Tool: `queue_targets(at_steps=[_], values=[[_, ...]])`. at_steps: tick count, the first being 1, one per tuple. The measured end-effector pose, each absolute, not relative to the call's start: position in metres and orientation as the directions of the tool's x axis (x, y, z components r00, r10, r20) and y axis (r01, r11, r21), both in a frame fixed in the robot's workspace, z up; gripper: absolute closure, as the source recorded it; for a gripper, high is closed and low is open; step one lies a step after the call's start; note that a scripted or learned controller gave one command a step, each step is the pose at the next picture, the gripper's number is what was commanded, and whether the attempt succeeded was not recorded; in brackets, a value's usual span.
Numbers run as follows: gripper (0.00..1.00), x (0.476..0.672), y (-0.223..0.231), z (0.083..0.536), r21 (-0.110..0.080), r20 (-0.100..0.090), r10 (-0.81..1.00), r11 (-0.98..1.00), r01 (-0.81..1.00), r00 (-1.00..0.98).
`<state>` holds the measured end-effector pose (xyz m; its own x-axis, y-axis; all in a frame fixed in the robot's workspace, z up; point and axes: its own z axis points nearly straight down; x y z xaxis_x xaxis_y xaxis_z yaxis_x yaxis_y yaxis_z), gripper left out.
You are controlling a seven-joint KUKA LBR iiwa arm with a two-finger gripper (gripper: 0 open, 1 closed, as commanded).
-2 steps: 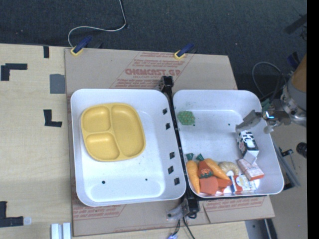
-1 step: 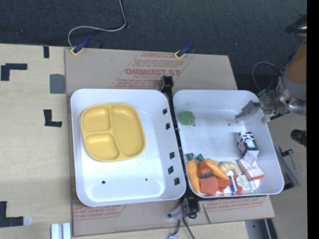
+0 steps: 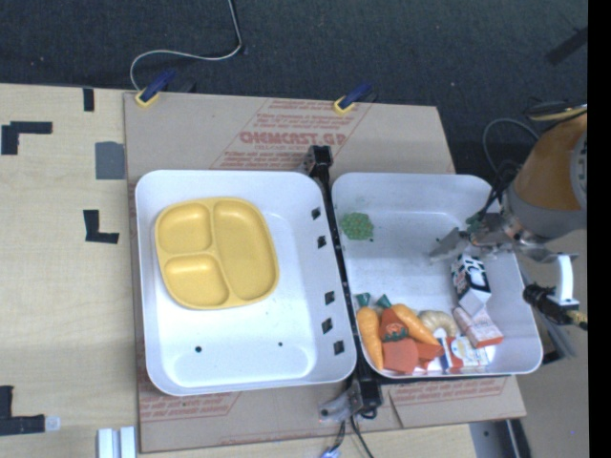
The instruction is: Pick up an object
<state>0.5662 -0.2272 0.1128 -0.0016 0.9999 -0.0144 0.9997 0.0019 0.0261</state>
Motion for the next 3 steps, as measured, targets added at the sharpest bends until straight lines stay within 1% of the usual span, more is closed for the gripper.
queue_targets(at_steps=[1, 2, 3], values=[[0.00, 0.558, -0.229, 0.107, 0.029, -0.018, 1.000, 0.000, 1.000, 0.000], [0.00, 0.540, -0.223, 0.091, 0.000, 0.000, 1.000, 0.001, 1.000, -0.001], [1.00, 0.540, -0.223, 0.101, 0.001, 0.000, 1.000, 0.001, 1.000, -0.001]])
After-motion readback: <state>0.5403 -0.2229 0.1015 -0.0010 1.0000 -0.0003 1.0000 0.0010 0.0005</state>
